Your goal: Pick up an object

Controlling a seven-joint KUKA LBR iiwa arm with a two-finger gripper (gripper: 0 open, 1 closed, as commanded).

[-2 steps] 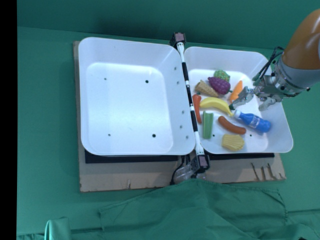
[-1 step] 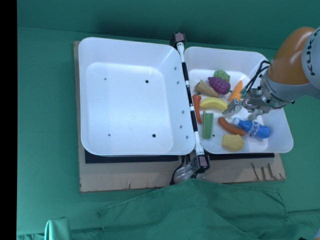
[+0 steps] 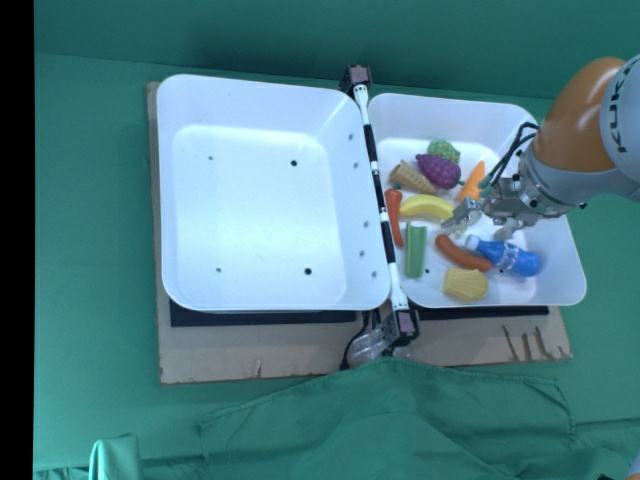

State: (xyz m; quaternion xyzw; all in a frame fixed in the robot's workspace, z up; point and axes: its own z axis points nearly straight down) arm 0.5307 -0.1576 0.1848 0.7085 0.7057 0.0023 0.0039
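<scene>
The right bin (image 3: 560, 268) holds several toy foods. A yellow banana (image 3: 427, 207), a red sausage (image 3: 462, 253), a blue bottle (image 3: 506, 257) and a yellow corn piece (image 3: 465, 285) lie near its middle and front. An ice cream cone (image 3: 407, 177), purple grapes (image 3: 438, 170), a green piece (image 3: 443, 150) and an orange carrot (image 3: 472, 180) lie further back. A red chili (image 3: 395, 216) and a green cucumber (image 3: 415, 249) lie by the left wall. My gripper (image 3: 484, 222) hangs open over the bin's middle, just above the sausage and the bottle, with nothing between its fingers.
The left bin (image 3: 260, 193) is beside the right one, joined by a black-and-white hinge strip (image 3: 378, 198). Both rest on a cardboard sheet (image 3: 250, 363) on green cloth. The grey and orange arm (image 3: 585, 128) crosses the right bin's far right corner.
</scene>
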